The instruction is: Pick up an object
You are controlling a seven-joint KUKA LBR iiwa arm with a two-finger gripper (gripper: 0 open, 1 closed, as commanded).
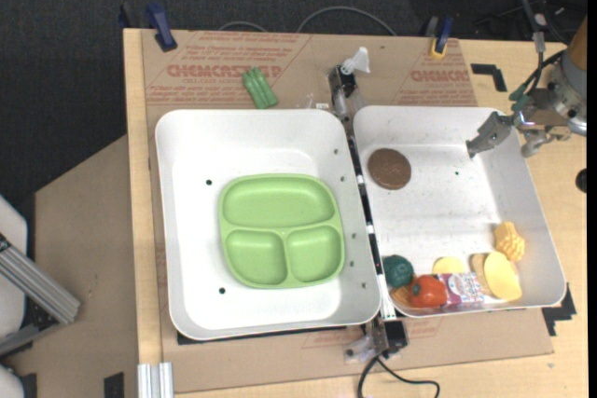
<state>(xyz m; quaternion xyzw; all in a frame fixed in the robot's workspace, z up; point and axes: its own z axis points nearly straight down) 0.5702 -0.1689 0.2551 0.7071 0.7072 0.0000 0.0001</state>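
**Toys clustered at the near edge, gripper at the far right rim**

Along the near wall of the right bin (438,154) lies the pile of candidates: a dark green piece (398,270), a red-orange toy (428,291), a pink-wrapped item (464,289), a pale yellow disc (501,276) and a bumpy yellow piece (509,240) just beyond it. They touch or nearly touch one another, probably because the bin floor slopes them toward that edge. A brown disc (389,169) lies alone near the bin's far left, well apart from the rest, which makes it the easiest single target by this reading.

At the bin's far right corner hangs the gripper (487,136), over the rim, with nothing between its fingers. Whether the jaws stand apart or together cannot be told at this angle. The cluster lies well nearer than the gripper, and the brown disc lies to its left; neither is under it.

Left of all this, the left bin (187,154) holds a green divided tray (280,229). A small green object (260,89) rests on the bench beyond it.
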